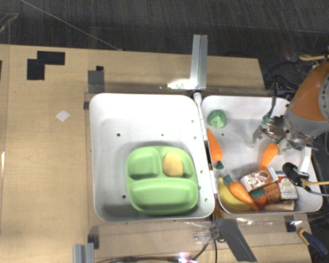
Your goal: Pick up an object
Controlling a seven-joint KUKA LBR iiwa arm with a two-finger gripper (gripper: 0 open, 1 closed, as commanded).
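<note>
At three o'clock in the right bin (238, 109), the jaws (270, 145) are clamping an orange carrot (268, 154).

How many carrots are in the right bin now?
3: one carrot along the divider, a second just below the tool, a third on the pile at the front. Others may be buried.

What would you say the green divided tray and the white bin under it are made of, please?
The green divided tray looks like moulded plastic: even colour, rounded compartment edges, soft sheen. The left white bin looks like smooth plastic or perhaps painted metal; its rounded corners and matte, evenly lit walls leave that open.
</note>
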